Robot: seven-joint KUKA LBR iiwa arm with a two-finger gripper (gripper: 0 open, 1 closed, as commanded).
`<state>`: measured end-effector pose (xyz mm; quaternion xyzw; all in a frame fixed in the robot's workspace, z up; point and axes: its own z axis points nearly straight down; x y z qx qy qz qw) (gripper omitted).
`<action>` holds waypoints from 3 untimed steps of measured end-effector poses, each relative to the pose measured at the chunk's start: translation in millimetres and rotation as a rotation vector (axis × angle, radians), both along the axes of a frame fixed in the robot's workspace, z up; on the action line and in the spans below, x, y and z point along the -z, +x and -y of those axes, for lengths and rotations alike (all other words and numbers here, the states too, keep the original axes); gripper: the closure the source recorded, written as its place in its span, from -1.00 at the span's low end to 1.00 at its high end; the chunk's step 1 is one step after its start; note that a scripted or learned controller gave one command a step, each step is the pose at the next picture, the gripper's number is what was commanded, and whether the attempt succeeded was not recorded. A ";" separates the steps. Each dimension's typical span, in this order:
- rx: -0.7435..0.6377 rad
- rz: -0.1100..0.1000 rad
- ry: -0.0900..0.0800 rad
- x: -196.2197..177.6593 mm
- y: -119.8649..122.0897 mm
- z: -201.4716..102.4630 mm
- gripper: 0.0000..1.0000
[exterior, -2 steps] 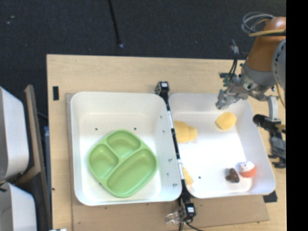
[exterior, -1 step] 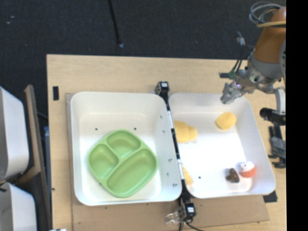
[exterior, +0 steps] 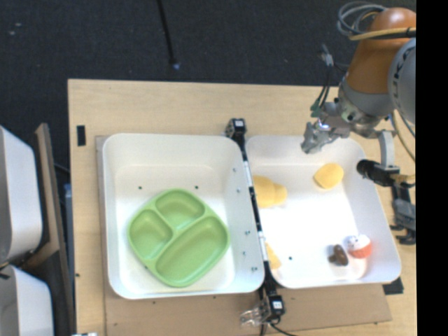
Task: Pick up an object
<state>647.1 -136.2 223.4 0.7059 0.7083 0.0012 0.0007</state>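
Right white bin [exterior: 301,271], yellow object [exterior: 328,176] just below jaws [exterior: 313,143], jaws' state unclear

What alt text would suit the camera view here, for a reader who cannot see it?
The arm's claw hovers over the right bin's far edge, near a yellow piece. That bin also contains another yellow piece and a small brown-and-orange item. The left bin holds a green divided plate.
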 end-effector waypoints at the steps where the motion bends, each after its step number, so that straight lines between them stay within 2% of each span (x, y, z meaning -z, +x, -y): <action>1: 0.000 -0.002 0.000 2.6 2.1 -47.8 1.00; 3: 0.000 -0.001 0.000 -17.5 -13.2 -142.7 1.00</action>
